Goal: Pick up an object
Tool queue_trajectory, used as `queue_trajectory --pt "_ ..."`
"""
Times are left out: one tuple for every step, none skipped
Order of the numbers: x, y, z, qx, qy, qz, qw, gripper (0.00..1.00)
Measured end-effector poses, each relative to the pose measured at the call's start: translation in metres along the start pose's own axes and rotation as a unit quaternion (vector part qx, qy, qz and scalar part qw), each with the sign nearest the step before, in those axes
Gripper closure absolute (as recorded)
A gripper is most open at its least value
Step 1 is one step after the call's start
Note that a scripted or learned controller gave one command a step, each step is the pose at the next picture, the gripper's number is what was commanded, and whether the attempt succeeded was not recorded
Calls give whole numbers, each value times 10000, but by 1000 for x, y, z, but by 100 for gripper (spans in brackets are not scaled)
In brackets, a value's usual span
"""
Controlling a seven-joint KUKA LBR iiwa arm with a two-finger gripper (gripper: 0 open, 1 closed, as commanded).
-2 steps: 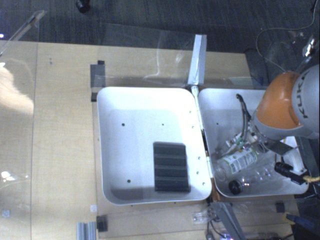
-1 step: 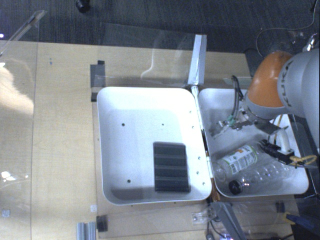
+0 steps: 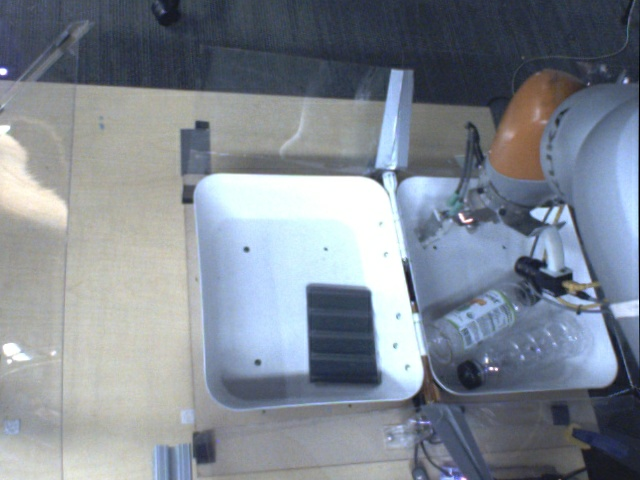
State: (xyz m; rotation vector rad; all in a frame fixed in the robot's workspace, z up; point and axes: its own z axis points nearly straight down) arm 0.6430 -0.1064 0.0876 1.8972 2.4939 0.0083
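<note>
Two shallow white bins sit side by side on the pale wooden surface (image 3: 120, 288). The left bin (image 3: 230, 268) holds one thing, a black ribbed block (image 3: 343, 334) that lies flat in its near right part, close to the near wall and the right wall.

The right bin (image 3: 600, 373) holds two bottles in its near half. A labelled bottle (image 3: 478, 318) lies on its side at a slant, its white and green label facing up. Just beside it, on the near side, lies a clear bottle (image 3: 540, 346) with a black cap (image 3: 469, 373) at its left end. Its see-through body is hard to trace against the white floor, and whether the two bottles touch cannot be told.

The grey arm (image 3: 605, 158), with its orange band (image 3: 530, 118), comes in from the right and covers the far right corner of that bin; its bulk is cut off at the picture's edge. The tool (image 3: 448, 220) is over the far left part of the right bin, apart from both bottles and well apart from the block. It shows small and blurred, with a reddish glint beside it, so whether it is released or clenched cannot be told. Nothing can be made out in its grasp.
</note>
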Motion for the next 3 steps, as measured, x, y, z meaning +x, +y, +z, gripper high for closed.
queue_trajectory --pt "-1 3 -143 1 -2 0 10000 0" --pt "22 -73 -89 29 10 362 9993 0" --pt "13 -107 -5 12 6 -52 10000 0"
